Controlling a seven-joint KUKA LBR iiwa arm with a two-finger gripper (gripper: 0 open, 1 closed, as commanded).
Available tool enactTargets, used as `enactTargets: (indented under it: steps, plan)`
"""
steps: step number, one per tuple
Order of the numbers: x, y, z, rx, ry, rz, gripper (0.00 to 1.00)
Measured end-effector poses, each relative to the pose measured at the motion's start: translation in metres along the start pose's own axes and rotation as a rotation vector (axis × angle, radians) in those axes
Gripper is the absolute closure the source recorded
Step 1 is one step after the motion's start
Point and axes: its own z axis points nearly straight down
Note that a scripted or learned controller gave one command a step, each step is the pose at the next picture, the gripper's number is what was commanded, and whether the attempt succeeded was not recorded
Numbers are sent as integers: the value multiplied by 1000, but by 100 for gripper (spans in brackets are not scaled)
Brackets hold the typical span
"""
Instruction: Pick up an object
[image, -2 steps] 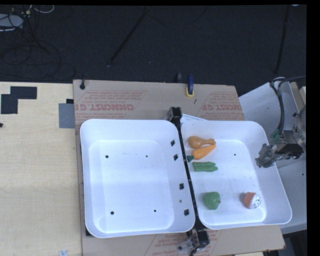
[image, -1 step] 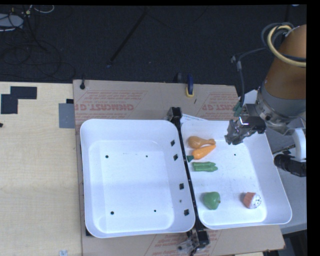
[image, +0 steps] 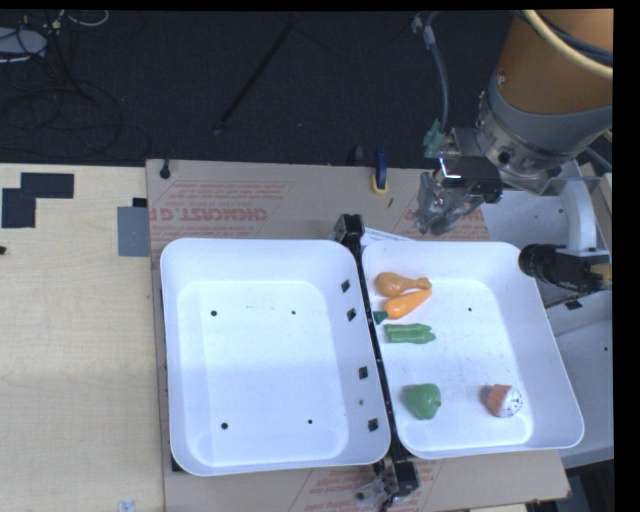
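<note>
Five toys sit in the right bin (image: 560, 400); left bin (image: 190, 360) bare; gripper (image: 440, 215) above, grip unclear.

The left bin (image: 262, 355) lies bare and wide for me. In the right bin (image: 530, 345), the orange pieces (image: 404, 295) and green pod (image: 409, 335) crowd its left wall; green pepper (image: 422, 401) and red-white ball (image: 503, 400) sit lower, apart, with open floor between and at centre right.

We see a cardboard sheet (image: 250, 205) lying under both bins, printed side up. At its far edge a blue-and-yellow clamp (image: 380, 172) bites down, and dark cables (image: 60, 70) trail beyond the bench's far-left corner.
</note>
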Motion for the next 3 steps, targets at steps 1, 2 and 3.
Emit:
enactTargets:
  steps: [1, 2, 3]
  plan:
    - [66, -20, -80, 7, -1, 5, 100]
    - [145, -73, -84, 15, -2, 2, 100]
    - [143, -71, -93, 18, -4, 1, 100]
